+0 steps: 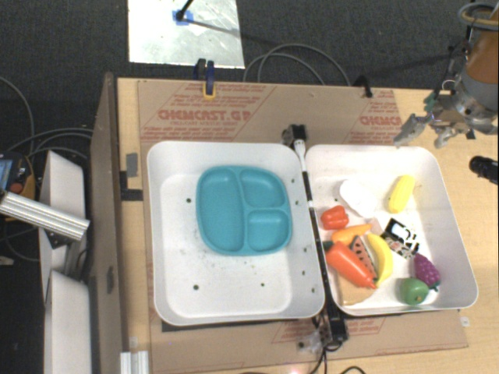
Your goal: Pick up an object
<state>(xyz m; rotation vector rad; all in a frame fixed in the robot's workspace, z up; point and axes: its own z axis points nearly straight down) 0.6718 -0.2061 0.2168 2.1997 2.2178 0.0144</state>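
A: Well, which object looks easiest? The right bin (448, 209) holds a heap of toy food: a yellow lemon-like piece (400, 193) near the far side, a red pepper (334, 217), a carrot (351, 265), a watermelon slice (362, 252), a banana (380, 257), a purple eggplant-like piece (426, 270) and a green apple (413, 291) in the near corner.

B: I'd judge the yellow piece best. It lies apart from the cluster, just beside a white flat piece (360, 199). It's probably light, hollow, stiff plastic, smooth and rather slippery, so take it across its narrow middle.

A: And the gripper (437, 127)?

B: It hangs beyond the far right corner of that bin, above the cardboard-covered surface (234, 115). Its fingers look spread apart, grasping nothing.

A: The left bin (168, 209)?

B: It carries a teal divided plate (243, 210), well apart from the toys.
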